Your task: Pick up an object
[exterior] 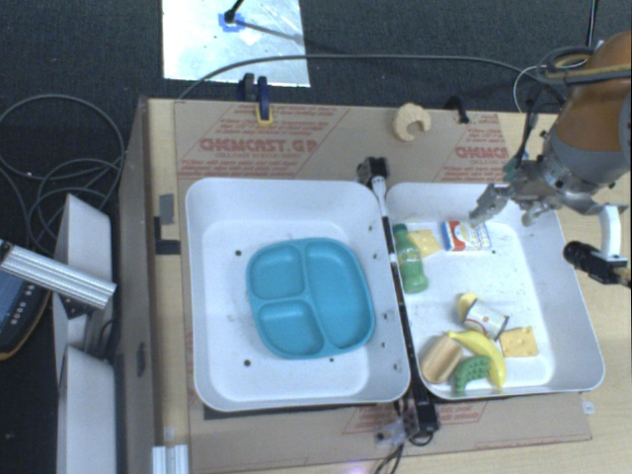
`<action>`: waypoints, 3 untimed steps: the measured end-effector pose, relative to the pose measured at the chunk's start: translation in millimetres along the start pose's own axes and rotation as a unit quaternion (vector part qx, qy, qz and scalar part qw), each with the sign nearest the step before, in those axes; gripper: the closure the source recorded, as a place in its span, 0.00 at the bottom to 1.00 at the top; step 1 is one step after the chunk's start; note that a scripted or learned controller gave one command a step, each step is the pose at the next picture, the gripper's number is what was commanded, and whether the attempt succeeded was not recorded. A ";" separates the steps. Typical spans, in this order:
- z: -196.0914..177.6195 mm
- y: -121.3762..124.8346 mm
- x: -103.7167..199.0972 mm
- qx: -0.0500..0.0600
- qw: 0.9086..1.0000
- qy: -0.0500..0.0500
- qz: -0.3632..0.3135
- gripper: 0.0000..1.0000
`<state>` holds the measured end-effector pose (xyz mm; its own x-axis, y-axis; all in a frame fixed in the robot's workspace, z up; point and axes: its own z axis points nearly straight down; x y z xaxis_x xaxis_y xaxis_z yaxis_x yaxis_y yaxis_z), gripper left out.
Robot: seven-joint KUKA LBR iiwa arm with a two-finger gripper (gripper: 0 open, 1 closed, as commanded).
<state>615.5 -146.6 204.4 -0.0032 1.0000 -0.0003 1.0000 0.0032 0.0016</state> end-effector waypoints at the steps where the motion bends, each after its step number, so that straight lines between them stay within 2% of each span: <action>1: 78.6 18.7 7.7 0.001 1.000 0.000 -0.001 0.00; 2: 120.1 52.7 -17.6 0.000 1.000 0.000 -0.001 0.00; 3: 108.0 54.2 -17.7 -0.002 1.000 -0.001 -0.002 1.00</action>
